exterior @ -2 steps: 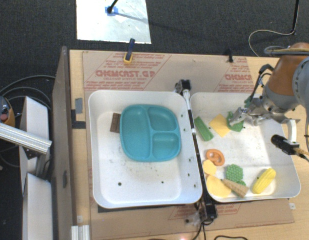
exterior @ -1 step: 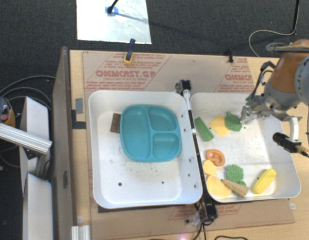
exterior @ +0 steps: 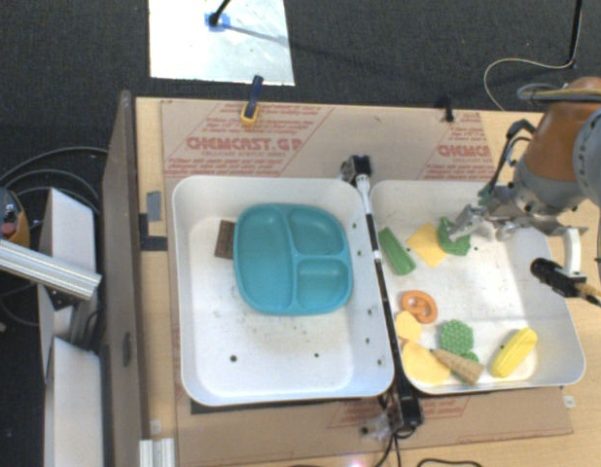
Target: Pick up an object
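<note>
Two white bins side by side. Left bin: teal tray, brown block. Right bin: green stick, yellow slab, green piece, orange ring, green waffle, cone, corn. Gripper low over the green piece, by the yellow slab; finger state cannot be told, no grasp visible. Task judged not yet done: nothing lifted. Open floor lies mid-bin to the right; the divider crowds the stick, the front wall crowds cone and corn
</note>
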`<state>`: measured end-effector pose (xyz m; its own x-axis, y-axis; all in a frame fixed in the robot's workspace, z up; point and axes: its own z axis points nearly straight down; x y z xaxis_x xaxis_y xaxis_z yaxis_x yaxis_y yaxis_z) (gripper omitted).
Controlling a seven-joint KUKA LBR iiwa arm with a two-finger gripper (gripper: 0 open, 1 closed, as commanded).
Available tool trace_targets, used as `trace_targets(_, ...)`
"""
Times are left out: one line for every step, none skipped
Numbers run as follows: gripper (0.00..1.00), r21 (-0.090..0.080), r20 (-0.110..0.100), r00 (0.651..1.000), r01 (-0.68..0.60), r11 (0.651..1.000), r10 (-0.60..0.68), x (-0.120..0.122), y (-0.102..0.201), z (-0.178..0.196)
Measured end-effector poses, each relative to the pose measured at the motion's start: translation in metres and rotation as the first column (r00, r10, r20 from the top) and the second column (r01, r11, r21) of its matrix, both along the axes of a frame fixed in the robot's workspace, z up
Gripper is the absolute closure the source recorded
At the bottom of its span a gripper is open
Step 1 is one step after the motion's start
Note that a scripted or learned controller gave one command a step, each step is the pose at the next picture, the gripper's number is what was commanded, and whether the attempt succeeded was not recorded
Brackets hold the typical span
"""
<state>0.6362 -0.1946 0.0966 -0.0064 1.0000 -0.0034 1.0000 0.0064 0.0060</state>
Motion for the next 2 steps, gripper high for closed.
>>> trace_targets(0.0,0.002,-0.005,1.0,0.002,1.0,-0.002,-0.01,0.024,-0.012)
trace_targets(0.0,0.003,0.001,1.0,-0.001,1.0,0.001,0.035,0.048,-0.011)
